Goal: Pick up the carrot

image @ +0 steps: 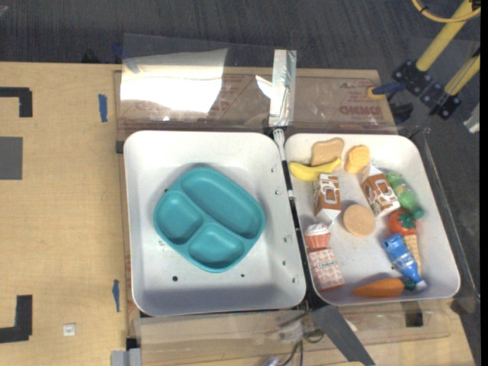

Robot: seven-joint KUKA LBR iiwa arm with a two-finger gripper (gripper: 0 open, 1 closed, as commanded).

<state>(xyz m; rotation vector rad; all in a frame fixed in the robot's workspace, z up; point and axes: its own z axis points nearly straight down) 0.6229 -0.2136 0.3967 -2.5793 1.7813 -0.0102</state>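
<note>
The carrot (378,287) is a small orange piece lying flat near the front edge of the right bin (441,204), just left of a blue bottle (402,258). Other toy foods surround it further back.
The right bin also holds a banana (313,169), a bread slice (328,150), two small cartons (328,194), a round biscuit (359,220), two cans (323,267), a strawberry (402,221) and green items. A teal divided plate (209,217) lies in the left bin (145,158). Yellow equipment (446,29) stands at the top right.
</note>
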